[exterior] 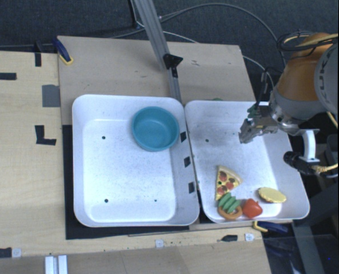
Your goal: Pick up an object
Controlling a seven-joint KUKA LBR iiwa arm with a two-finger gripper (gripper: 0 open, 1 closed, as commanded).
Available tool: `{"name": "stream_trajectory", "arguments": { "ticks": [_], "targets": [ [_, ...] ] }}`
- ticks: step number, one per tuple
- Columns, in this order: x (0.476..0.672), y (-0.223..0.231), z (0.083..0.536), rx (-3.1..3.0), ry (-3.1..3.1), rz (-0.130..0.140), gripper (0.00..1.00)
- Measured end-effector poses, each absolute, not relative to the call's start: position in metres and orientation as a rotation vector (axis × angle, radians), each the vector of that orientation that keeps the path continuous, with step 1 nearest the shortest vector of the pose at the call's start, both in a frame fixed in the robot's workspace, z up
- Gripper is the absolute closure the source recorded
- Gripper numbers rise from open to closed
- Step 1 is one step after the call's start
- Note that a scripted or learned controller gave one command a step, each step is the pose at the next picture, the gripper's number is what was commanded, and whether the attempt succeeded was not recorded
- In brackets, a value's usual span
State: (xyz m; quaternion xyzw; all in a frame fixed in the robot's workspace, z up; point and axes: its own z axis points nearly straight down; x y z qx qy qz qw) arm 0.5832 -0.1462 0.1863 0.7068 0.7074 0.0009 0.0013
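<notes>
Toy food items lie bunched in the near corner of the right bin point(283, 153): a pizza slice point(226, 181) with red dots on its yellow top, a green vegetable piece point(228, 202) resting on an orange ring just below it, a red tomato-like piece point(251, 209) touching that cluster on its right, and a yellow oval piece point(271, 196) a little further right, near the bin's right wall. The gripper point(250, 131) hangs over the far part of the same bin, well apart from the food and above bare white floor. Whether its fingers are spread or closed cannot be told from this angle; nothing shows between them. The arm point(303, 79) comes in from the right, its orange band above the grey wrist. In the left bin point(95, 170) a blue bowl point(155, 128) sits upright near the far right corner, close to the wall shared with the right bin. Both bins rest side by side on the bench point(20, 124).
</notes>
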Motion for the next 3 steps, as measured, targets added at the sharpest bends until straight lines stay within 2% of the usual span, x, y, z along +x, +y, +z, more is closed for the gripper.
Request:
{"name": "stream_trajectory", "arguments": {
  "ticks": [1,3],
  "targets": [
    [0.584,-0.146,0.208,2.220,2.221,0.001,1.00],
    [0.561,-0.045,0.234,2.217,2.227,0.001,1.00]
  ]
}}
